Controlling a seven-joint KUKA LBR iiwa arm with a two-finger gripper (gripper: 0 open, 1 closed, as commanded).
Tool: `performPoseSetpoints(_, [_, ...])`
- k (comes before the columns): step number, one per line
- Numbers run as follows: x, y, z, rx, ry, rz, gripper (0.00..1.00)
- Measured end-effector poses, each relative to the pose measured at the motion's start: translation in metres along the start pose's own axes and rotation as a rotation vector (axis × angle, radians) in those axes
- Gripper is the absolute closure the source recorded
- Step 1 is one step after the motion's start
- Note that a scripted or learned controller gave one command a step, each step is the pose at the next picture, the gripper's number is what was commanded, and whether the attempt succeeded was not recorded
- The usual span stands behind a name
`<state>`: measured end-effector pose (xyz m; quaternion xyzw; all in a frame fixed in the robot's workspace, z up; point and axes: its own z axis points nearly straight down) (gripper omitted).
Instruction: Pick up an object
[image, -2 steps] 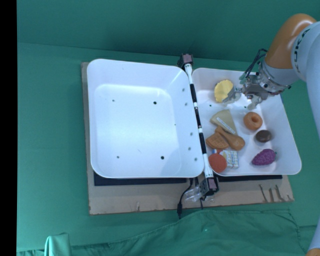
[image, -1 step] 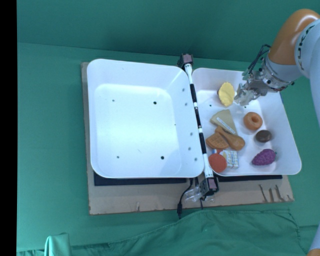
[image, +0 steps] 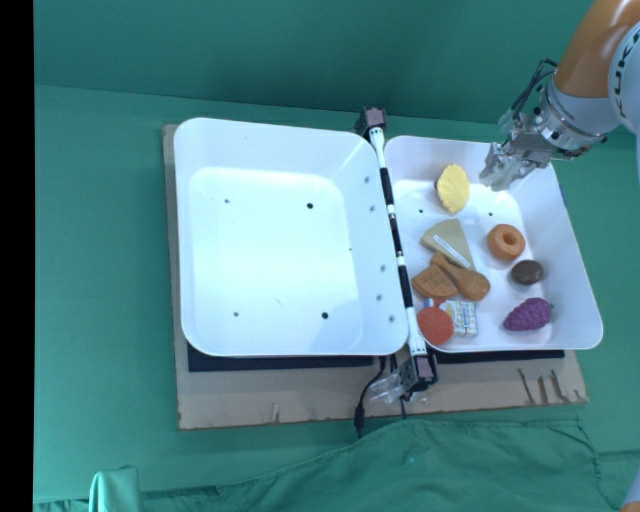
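- Green cloth (image: 100, 250) covers the whole bench, and a brown cardboard sheet (image: 300, 405) lies flat on it under both bins.
- The left bin (image: 275, 150) is the big white one at centre; a few small dark specks dot its floor.
- The right bin (image: 570, 250) sits touching it along a black-and-white striped bar (image: 392, 225) that runs down the seam between them.
- The arm (image: 600, 60) comes in from the upper right, orange band showing above the grey wrist.
- The gripper (image: 503, 172) hangs over the right bin's upper area, fingers pointing down, just beside the yellow piece. Nothing shows between the fingers, and I cannot tell whether they are apart or together.
- Now the things to pick, all in the right bin. A purple grape bunch (image: 527, 314) lies at the lower right.
- A tan cheese-like wedge (image: 448, 240) is near the middle, touching an orange-brown croissant shape (image: 462, 278) below it.
- A waffle-patterned orange piece (image: 433, 283) sits against the croissant's left side.
- A yellow ridged piece (image: 452, 188) is up top.
- A doughnut (image: 506, 242) lies right of the wedge.
- A red round piece (image: 435, 325) is at the bottom edge, with a small pale packet (image: 463, 317) beside it.
- A small brown ball (image: 526, 271) sits between doughnut and grapes.
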<state>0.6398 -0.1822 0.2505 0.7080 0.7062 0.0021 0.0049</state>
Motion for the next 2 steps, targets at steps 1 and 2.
performPoseSetpoints(1, [-0.001,-0.008,-0.057,-0.003,-0.001,0.001,1.0])
performPoseSetpoints(2, [0.007,-0.004,-0.111,-0.002,0.0,-0.001,1.0])
